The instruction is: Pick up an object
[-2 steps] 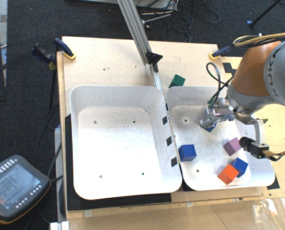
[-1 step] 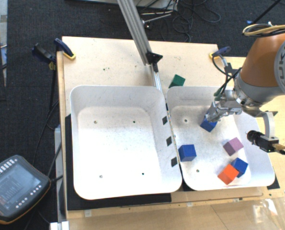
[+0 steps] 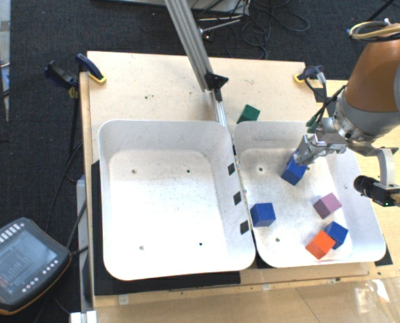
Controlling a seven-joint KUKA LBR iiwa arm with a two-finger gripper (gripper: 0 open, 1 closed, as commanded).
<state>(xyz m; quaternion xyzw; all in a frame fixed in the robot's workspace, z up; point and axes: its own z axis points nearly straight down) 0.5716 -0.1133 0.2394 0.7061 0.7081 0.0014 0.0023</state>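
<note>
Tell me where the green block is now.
The green block lies on the wooden bench, outside the bins, just beyond the right bin's far rim.

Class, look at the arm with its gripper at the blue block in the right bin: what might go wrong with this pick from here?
1. The gripper sits at the upper edge of a tilted blue block; a hold that near the edge may slip.
2. Whether the block is actually clamped cannot be told, so a lift may come up with nothing.
3. A dropped block could tumble toward the purple block or the right bin wall.
</note>
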